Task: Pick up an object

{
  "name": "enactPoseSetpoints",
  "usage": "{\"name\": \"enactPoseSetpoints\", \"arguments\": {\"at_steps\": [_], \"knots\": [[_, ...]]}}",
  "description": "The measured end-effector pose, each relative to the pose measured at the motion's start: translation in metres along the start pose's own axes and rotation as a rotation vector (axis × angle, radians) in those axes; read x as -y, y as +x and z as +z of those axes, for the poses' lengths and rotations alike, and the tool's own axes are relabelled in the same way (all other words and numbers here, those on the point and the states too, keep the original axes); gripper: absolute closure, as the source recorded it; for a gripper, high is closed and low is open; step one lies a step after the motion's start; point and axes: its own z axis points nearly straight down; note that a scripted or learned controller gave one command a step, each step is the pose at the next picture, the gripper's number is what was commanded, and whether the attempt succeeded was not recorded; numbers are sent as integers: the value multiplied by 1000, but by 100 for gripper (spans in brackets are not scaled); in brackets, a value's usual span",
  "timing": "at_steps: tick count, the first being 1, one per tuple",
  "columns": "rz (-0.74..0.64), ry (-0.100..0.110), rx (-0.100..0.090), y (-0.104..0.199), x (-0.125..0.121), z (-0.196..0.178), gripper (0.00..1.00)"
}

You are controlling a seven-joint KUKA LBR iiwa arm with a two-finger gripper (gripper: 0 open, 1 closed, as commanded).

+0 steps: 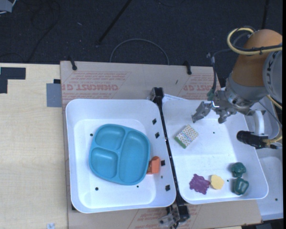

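- Bin on the left (81,123) holds a blue divided plate (119,153); a small orange block (155,165) touches the plate's right edge
- Right bin (229,142) holds a green-and-white patterned block (187,136) near its left wall; purple toy (199,183), yellow piece (217,182) and dark green toy (238,178) line its near edge
- Gripper (211,113) hovers over the far side, fingers spread, nothing between them

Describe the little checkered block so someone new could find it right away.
Look in the right-hand bin, the one the arm reaches over. The checkered block lies alone near that bin's left wall, tilted like a diamond. Its green-and-white pattern sets it apart from the plain purple, yellow and dark green toys along the bin's front edge.
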Motion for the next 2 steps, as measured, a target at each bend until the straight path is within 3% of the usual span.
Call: {"name": "enactPoseSetpoints", "arguments": {"at_steps": [2], "knots": [[3, -8, -3, 10, 3, 103, 0]]}}
